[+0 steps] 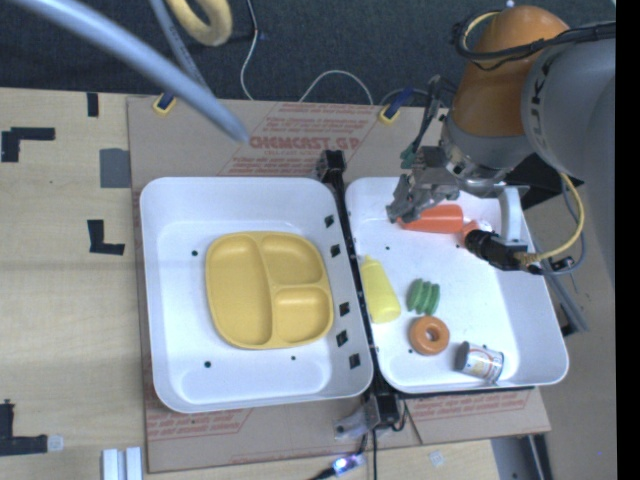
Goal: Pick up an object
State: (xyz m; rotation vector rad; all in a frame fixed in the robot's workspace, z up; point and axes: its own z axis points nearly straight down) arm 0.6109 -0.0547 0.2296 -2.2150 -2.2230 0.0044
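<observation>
While my tool (pixel 408 206) sits low in the far part of the right bin (pixel 520 313), right at the left end of the orange-red piece (pixel 447 218), the pick looks unfinished. That piece appears to lie on the bin floor, not raised. Tool state: cannot tell whether spread or pressed together; my own wrist covers it. No grip claimed.

Left to do, by my reading: confirm the hold, then lift clear.

Other items in the same bin:
- yellow piece (pixel 380 290), against the wall shared with the left bin (pixel 170 268)
- green piece (pixel 424 295), just beside it
- orange ring (pixel 431 335), nearer the front
- small can (pixel 481 362), by the front rim

All are well apart from the tool.

Edges: the far rim and the shared wall are both near the tool, so sideways room is tight. Straight up is open. The middle of the bin floor is bare. The left bin holds a yellow divided plate (pixel 268 290). The bench (pixel 60 268) lies beyond.
</observation>
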